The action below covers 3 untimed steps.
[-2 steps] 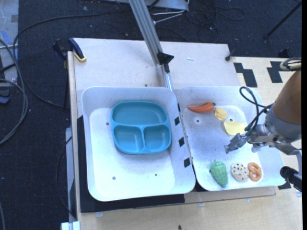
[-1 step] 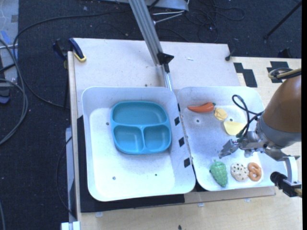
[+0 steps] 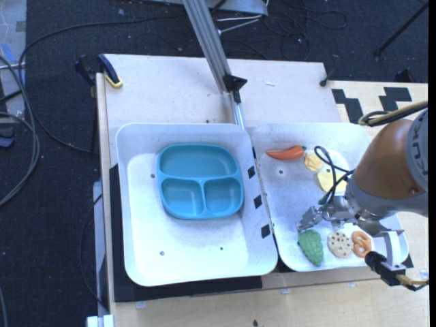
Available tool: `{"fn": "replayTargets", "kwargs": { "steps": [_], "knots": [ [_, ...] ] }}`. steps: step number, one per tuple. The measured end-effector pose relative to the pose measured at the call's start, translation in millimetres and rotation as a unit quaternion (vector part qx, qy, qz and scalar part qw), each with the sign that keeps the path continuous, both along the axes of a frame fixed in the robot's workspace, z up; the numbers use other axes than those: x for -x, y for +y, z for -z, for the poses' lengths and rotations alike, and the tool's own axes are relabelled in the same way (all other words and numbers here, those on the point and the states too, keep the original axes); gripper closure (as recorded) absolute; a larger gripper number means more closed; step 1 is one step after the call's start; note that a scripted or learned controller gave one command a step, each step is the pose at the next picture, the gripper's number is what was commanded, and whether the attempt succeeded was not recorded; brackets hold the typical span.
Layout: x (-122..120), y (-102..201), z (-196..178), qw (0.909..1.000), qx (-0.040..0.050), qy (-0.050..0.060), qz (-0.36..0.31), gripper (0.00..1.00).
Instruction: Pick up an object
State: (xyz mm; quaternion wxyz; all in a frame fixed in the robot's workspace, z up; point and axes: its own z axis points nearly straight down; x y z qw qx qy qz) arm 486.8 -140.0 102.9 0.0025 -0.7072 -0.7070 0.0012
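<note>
Step in hand: I am down inside the right-hand shallow white bin (image 3: 354,136), closing in on something to lift – nothing is picked up yet, as far as I can judge.

My hand (image 3: 315,218): it sits low over the bin floor, just above the green leafy toy vegetable (image 3: 311,246). Whether it is spread or pressed together I cannot tell; the metal parts blur together at this angle, and I see nothing pinched in it.

Nearest candidates: the green vegetable lies just below my hand, near the bin's front wall; beside it, toward my wrist, are a round speckled cookie (image 3: 338,244) and a small brown pretzel (image 3: 361,241), close together.

Further candidates: an orange-red toy pepper (image 3: 286,153) lies near the back of the same bin, and pale yellow pieces (image 3: 320,169) lie between it and my arm, with a black cable looping over them.

Other bin: the left white bin (image 3: 136,182) on the counter (image 3: 177,87) holds a blue plastic divided tray (image 3: 200,180), well apart from me.

Next move, my judgement: settle straight onto the green vegetable and take it squarely – then lift clear without brushing the cookie.
</note>
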Motion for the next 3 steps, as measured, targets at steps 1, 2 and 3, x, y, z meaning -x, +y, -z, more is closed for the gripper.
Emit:
{"fn": "replayTargets", "kwargs": {
  "steps": [1,2,3],
  "knots": [
    [-0.7,-0.3,9.2,1.0000,0.0016,-0.004,0.000,0.00],
    [-2.5,-1.7,-2.8,1.0000,0.0032,-0.007,0.001,1.00],
    [-2.8,0.5,-44.9,1.0000,0.0013,-0.004,-0.001,1.00]
  ]
}}
